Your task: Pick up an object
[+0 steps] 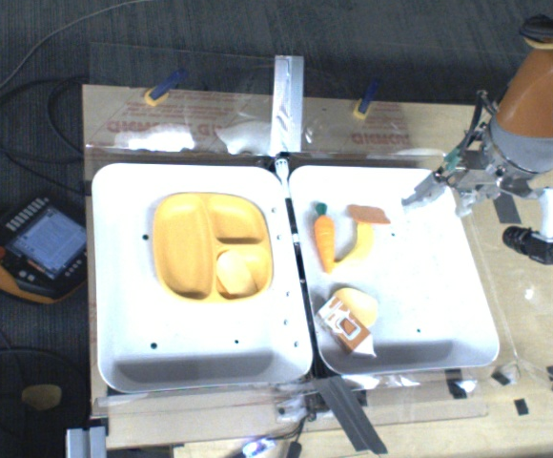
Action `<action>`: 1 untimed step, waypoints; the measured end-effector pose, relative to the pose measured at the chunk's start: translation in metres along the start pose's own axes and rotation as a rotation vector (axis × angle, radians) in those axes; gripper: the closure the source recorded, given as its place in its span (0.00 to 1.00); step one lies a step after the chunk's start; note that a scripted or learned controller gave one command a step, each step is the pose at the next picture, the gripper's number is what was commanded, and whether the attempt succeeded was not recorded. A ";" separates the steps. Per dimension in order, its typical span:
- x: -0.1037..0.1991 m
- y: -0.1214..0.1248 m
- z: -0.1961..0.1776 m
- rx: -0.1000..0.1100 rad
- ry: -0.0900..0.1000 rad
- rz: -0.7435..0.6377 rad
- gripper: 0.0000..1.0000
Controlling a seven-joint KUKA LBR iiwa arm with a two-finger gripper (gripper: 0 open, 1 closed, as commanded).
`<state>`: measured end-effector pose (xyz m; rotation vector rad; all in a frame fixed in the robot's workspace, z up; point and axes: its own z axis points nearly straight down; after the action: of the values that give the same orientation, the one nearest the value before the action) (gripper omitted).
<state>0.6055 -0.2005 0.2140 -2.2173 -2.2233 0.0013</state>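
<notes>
I see the arm [529, 103] at the right edge of the bench, its orange band uppermost and the grey wrist below it, leaning left toward the right bin [448, 284]. The gripper [429, 191] sits over that bin's upper right corner, pointing left and slightly down. Its tip is small and blurred from here; I cannot tell how the jaws stand, and I see nothing between them.

In the right bin, left half: a carrot [324, 240] lies lengthwise near the divider, green end up. Just beside it on the right is a banana [360, 241], with a brown piece [368, 215] at its top end. Below them, near the front wall, lies a small carton [347, 322], tilted. All of these are well apart from the gripper.

The left bin [124, 351] holds a yellow tray [210, 246] with compartments, roughly centred.

A handheld pendant [38, 248] lies on the floor left of the bench.
</notes>
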 end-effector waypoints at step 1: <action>0.000 0.000 0.020 0.001 -0.003 0.023 0.00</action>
<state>0.6055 -0.2004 0.1942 -2.2437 -2.1990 0.0059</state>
